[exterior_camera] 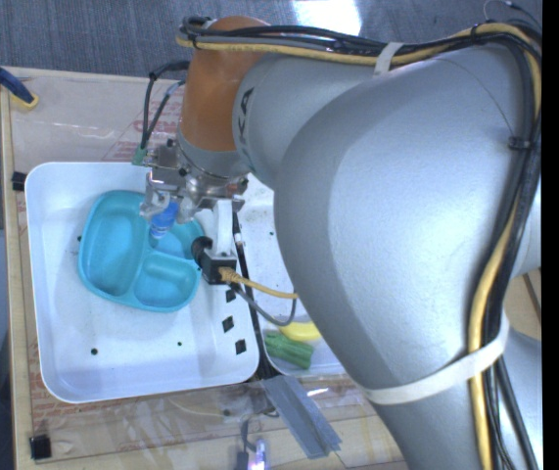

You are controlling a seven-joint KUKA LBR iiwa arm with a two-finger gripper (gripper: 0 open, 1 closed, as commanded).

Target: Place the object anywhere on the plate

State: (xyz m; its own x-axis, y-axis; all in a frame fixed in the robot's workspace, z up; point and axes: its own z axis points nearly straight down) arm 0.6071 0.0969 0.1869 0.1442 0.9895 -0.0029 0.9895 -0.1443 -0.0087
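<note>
Hovering over the right side of a blue divided plate [122,253], the grey arm's hand [166,207] carries what looks like a small blue object [162,221] at its tip, just above the plate's right rim. The plate lies in the left white bin [54,360] on the bench [73,96], towards the bin's far right part. The arm reaches in from the right, its orange band [210,86] above the wrist, and its bulk covers most of the right bin [294,365], where a yellow and green item [294,341] lies at the near edge. The hand's two prongs appear clamped on the blue object, which sits between them and hangs at or just above the plate's right compartments; whether it touches the plate cannot be told from this slant. The step in hand looks to be the placing itself, with the carry nearly done. The next move would call for a short descent straight down and a release, with the object kept inside the raised rim so that it does not tip over the edge into the bin.
</note>
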